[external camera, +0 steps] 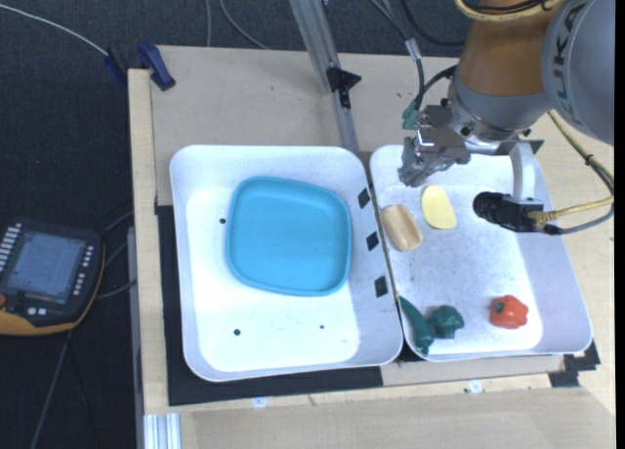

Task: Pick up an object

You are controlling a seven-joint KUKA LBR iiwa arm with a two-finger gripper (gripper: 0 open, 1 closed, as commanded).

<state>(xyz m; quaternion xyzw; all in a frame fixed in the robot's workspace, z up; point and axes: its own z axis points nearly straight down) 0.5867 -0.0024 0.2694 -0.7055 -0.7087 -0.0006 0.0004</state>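
Lying just below the two-finger metal gripper (418, 172), whose state is unclear, is a flat yellow oval piece (438, 209) in the right white bin (557, 281).

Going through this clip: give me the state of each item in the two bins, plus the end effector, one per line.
blue plate: lying flat in the left bin, right side up.
tan piece: lying in the right bin by the divider.
yellow piece: lying flat, untouched.
green toy: resting in the front-left corner.
red pepper toy: resting near the front.
end effector: above the yellow piece, holding nothing.
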